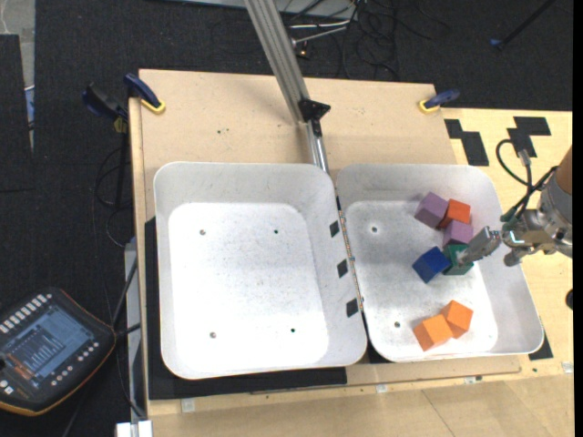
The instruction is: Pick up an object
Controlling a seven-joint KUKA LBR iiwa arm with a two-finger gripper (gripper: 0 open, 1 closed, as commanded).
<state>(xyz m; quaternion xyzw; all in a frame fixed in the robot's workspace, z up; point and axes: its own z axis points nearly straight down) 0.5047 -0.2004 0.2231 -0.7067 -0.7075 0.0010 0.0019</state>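
Over the right bin (510, 335), the end effector (469, 257) reaches in from the right edge, low among a cluster of blocks; whether it is spread or pressed together cannot be told. A green block (458, 260) sits right at its tip, touching a blue block (430, 264). Purple blocks (434, 210) and an orange block (458, 212) lie just behind. Two more orange blocks (444, 324) rest nearer the front rim. No writing is readable on the surface (228, 116).
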